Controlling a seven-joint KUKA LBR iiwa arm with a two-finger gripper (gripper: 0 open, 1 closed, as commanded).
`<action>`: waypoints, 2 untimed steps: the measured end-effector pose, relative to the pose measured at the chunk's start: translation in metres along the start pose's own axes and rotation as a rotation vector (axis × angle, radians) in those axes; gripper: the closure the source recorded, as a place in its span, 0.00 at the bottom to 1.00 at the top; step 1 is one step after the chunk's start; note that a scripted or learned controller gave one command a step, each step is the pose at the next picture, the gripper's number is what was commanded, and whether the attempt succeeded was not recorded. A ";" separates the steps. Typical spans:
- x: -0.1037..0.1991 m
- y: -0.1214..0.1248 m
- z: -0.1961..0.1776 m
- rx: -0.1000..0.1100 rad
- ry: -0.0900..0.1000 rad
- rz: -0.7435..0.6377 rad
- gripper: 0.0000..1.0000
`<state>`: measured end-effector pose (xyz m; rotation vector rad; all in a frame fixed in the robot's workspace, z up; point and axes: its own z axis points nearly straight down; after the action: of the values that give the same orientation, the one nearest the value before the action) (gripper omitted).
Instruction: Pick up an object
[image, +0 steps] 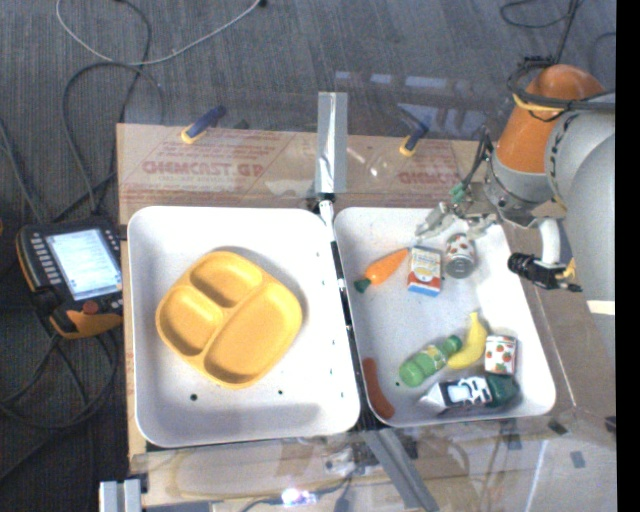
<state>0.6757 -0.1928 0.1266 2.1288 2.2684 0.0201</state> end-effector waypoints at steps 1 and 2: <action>0.038 -0.005 0.034 0.029 0.010 0.055 0.00; 0.005 -0.041 0.037 0.024 0.008 0.021 0.00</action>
<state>0.6360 -0.1908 0.0884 2.1676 2.2627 0.0018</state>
